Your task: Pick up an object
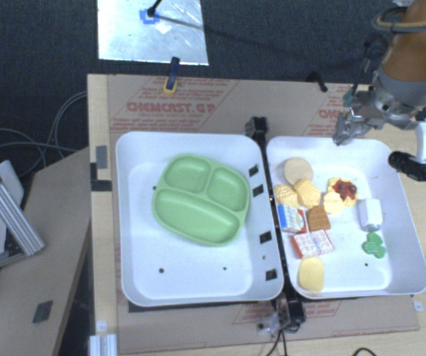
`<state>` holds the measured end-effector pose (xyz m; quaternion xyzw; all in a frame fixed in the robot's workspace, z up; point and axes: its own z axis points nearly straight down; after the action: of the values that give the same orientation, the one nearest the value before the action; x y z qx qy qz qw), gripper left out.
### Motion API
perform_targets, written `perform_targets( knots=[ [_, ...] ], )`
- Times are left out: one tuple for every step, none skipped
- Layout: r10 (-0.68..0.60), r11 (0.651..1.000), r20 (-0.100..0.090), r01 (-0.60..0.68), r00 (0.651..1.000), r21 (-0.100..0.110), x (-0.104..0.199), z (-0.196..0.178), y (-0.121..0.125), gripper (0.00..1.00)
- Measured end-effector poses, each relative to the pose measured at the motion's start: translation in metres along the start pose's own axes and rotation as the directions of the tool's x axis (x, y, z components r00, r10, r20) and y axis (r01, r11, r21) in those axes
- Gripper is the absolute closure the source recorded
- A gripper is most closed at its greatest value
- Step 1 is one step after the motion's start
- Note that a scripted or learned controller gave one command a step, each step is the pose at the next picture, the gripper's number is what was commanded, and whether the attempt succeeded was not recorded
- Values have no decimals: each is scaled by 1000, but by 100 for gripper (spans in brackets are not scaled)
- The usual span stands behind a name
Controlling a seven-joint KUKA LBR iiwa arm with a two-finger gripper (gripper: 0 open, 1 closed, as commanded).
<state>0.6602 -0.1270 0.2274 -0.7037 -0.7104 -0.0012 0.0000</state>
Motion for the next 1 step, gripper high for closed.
perform_targets(
  knots=[
    [2, 1000, 1, -2, 1000, 0, 44, -6, -14, 100]
  ],
)
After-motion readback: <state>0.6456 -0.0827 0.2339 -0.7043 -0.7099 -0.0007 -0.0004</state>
